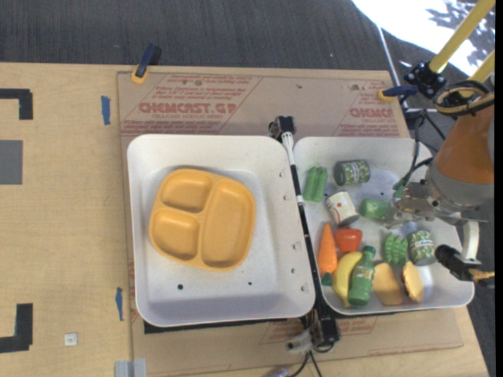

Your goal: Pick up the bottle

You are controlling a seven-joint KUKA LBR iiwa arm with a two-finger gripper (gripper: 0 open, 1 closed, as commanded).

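The bottle (361,276) is green with a lighter label. It lies near the front edge of the right bin (393,306), between a banana (344,272) and an orange-yellow toy (386,283). My gripper (411,208) hangs over the right side of that bin, behind and to the right of the bottle and apart from it. It sits just above a small green toy (375,208) and a pea can (422,247). Nothing shows held in it.
The right bin also holds a carrot (328,248), a tomato (348,239), a white can (341,206), a green can (351,171) and a green vegetable (315,184). A yellow divided plate (204,217) lies in the left bin (149,171). Cables run at the right.
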